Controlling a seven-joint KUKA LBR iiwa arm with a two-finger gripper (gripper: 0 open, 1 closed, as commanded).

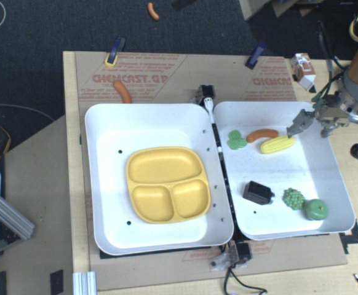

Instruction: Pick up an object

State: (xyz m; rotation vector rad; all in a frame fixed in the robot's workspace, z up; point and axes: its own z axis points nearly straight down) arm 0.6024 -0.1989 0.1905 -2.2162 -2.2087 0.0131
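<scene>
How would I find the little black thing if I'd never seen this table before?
Look in the right-hand white bin, the one without the yellow tray. The black block lies in its lower left part, close to the wall shared with the other bin. It's the only dark, boxy item there; the bumpy green toy and green apple beside it are colourful.

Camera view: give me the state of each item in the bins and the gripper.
Gripper: open, above corn's right end.
Corn cob: lying flat, touching sausage.
Sausage: lying flat.
Black block: lying apart.
Green apple: beside grapes.
Yellow divided tray: upright, left bin.
</scene>
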